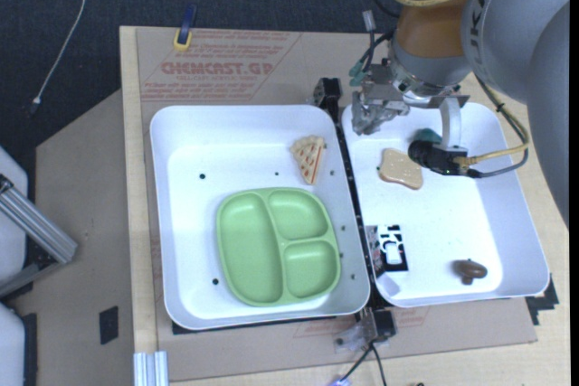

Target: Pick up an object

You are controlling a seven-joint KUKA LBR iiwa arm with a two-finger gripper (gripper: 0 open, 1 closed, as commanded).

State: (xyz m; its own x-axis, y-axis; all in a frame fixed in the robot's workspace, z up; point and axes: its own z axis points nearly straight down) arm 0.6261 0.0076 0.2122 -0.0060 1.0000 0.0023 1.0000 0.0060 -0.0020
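Observation:
My gripper [367, 118] hangs over the back left corner of the right bin [507, 221], close to the divider between the bins. A tan, bread-like piece [401, 168] lies in the right bin just in front and to the right of the gripper, apart from it. A small brown object [469, 269] rests near that bin's front right. A tan waffle-patterned wedge [308, 158] lies in the left bin [181, 194] by the divider, left of the gripper. I see nothing held under the gripper.
A green divided plate [276, 246] takes up the middle front of the left bin. A black-and-white tag [391, 249] sits at the right bin's front left edge. A black cable fitting [436, 155] hangs off the wrist, right of the bread-like piece.

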